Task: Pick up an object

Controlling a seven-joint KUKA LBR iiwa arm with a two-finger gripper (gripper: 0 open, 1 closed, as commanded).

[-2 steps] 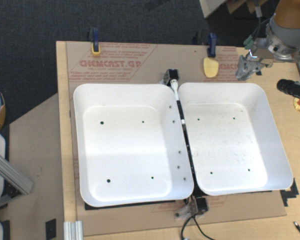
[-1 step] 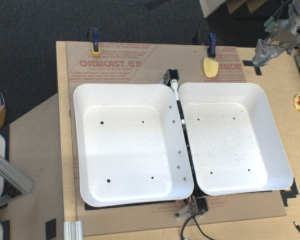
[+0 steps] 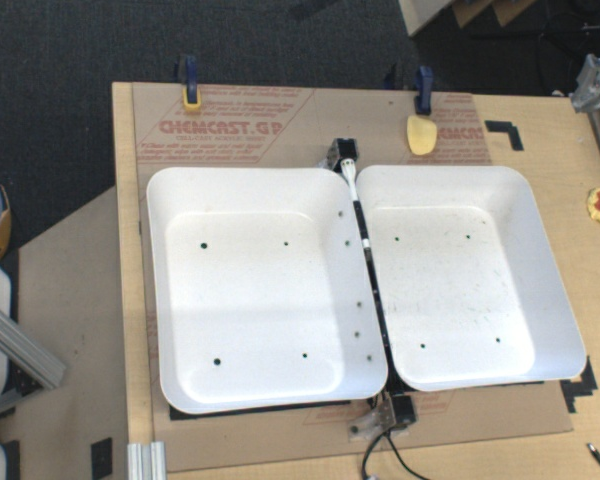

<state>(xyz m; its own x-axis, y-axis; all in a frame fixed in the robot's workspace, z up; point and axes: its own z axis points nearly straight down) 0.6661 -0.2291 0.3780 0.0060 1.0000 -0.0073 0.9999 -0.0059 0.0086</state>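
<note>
on the brown board (image 3: 130, 268) the left white bin (image 3: 158, 298) touches the right white bin (image 3: 565, 308) along a black strip (image 3: 363, 243), a small yellow piece (image 3: 421, 135) lies just beyond the right bin's far rim, and the gripper's grip state cannot be told.

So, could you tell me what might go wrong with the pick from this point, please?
1. The only loose item I can see, a small yellow object, lies on the brown board behind the right bin, so a pick aimed into a bin would likely close on nothing.
2. It sits close to a blue clamp, which the descending arm might strike.
</note>
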